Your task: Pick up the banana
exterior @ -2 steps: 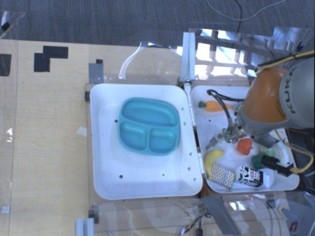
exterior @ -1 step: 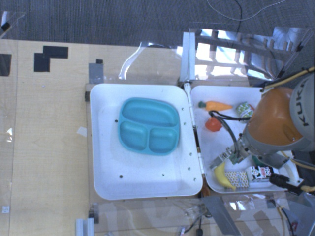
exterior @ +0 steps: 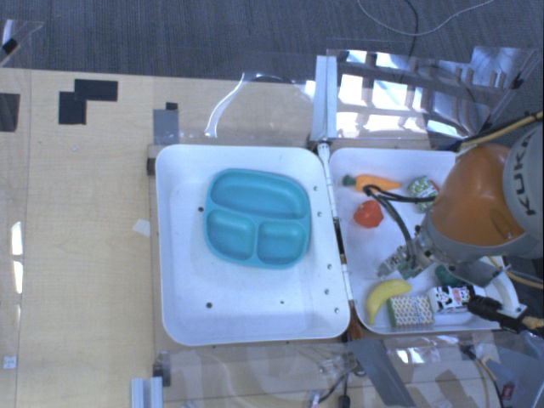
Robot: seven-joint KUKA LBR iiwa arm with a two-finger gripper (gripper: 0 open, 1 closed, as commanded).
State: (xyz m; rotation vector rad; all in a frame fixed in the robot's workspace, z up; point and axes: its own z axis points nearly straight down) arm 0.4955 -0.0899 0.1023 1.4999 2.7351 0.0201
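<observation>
The banana (exterior: 387, 294) touches a patterned box (exterior: 411, 310) — the jaws (exterior: 401, 262), state untellable, may nudge both.

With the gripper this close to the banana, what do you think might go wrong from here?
1. The banana lies against a patterned box near the right bin's front wall, so a grasp may catch the box or the wall as well.
2. The gripper hangs above the banana's upper end rather than its middle, so a grasp there may slip off.
</observation>
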